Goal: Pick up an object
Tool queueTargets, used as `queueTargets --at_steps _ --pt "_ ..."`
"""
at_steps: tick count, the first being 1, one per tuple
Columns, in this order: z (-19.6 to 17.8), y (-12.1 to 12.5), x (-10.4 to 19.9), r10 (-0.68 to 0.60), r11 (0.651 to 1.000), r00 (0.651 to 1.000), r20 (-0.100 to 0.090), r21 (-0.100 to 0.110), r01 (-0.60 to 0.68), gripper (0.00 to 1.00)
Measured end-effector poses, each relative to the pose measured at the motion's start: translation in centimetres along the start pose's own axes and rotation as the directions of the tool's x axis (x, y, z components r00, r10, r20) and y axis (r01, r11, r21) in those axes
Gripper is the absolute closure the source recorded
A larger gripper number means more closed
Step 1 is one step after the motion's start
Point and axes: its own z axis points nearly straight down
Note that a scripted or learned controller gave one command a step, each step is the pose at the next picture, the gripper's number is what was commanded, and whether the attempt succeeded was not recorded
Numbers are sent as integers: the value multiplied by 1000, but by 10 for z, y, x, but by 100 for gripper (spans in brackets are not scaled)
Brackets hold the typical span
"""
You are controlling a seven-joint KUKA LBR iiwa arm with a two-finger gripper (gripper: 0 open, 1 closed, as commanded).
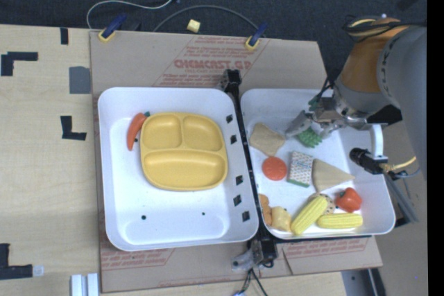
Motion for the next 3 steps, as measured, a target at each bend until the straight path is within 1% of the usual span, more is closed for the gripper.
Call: queueTargets --at_steps 1,2,3 --pt "11 10 -47 5 1000 1000 2 -3 -5 0" --pt "16 10 28 -2 1000 1000 2 -4 2 0" --pt "6 10 26 1 1000 1000 2 -6 -1 100"
